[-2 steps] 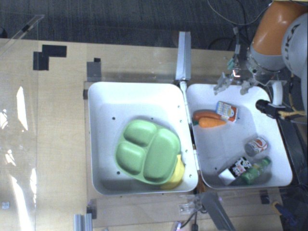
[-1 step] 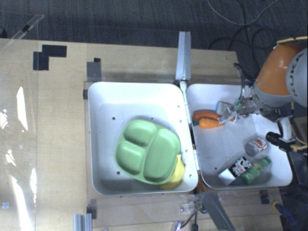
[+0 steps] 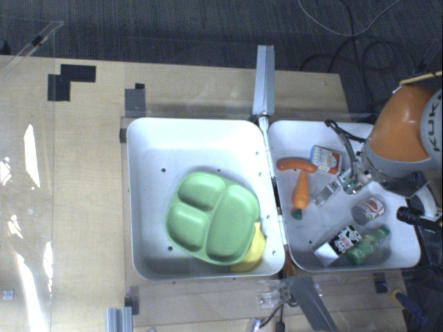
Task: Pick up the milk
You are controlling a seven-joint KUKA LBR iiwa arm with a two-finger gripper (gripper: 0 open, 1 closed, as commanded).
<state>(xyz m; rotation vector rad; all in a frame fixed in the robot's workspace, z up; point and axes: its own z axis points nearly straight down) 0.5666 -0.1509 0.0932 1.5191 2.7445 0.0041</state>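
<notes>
Your gripper point(image 3: 331, 191) hangs low over the right bin point(image 3: 408, 258), but the fingers are too small and blurred for you to tell whether they stand wide or narrow, and nothing shows between them. The milk point(image 3: 338, 245), a small carton with a black-and-white cow pattern, lies on its side nearer the camera than the gripper, well apart from it, touching a green bottle point(image 3: 367, 246). Judge it light and boxy, with thin card walls that will dent under a hard squeeze and a glossy skin that may slip; take it across the two flat long faces, away from the bottle. Just beside the gripper, towards the left bin point(image 3: 145, 185), lie a smooth tapered carrot point(image 3: 300, 191) and a curved sausage point(image 3: 296, 164); a small round tin point(image 3: 369, 208) sits on its far side.
</notes>
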